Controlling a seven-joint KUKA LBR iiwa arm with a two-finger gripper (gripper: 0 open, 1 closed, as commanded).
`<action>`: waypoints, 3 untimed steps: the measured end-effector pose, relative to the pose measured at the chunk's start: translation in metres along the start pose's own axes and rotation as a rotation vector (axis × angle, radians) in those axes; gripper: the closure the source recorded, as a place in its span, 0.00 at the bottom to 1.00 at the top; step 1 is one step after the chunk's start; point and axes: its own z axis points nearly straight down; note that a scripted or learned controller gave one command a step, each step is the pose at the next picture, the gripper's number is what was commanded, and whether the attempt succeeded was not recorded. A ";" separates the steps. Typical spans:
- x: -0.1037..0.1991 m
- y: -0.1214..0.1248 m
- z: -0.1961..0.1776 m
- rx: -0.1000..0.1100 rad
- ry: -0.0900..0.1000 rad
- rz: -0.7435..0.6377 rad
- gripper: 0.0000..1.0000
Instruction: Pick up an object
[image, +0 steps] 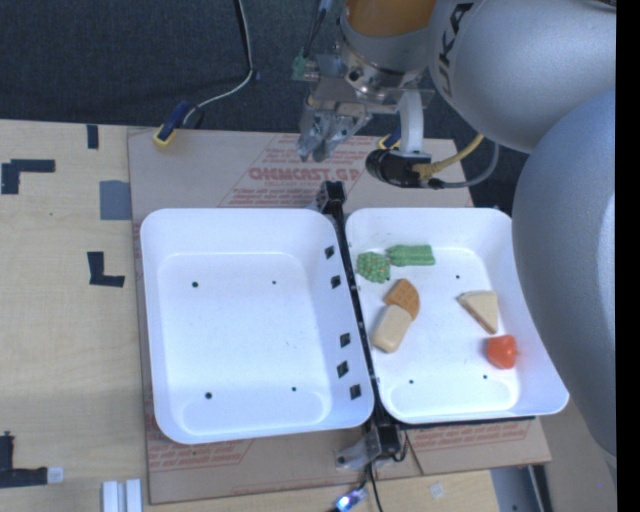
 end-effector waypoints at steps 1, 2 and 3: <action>0.037 -0.002 0.089 0.014 -0.004 0.004 1.00; 0.066 -0.005 0.246 0.021 -0.007 0.005 1.00; -0.009 -0.051 0.284 0.014 -0.007 0.014 1.00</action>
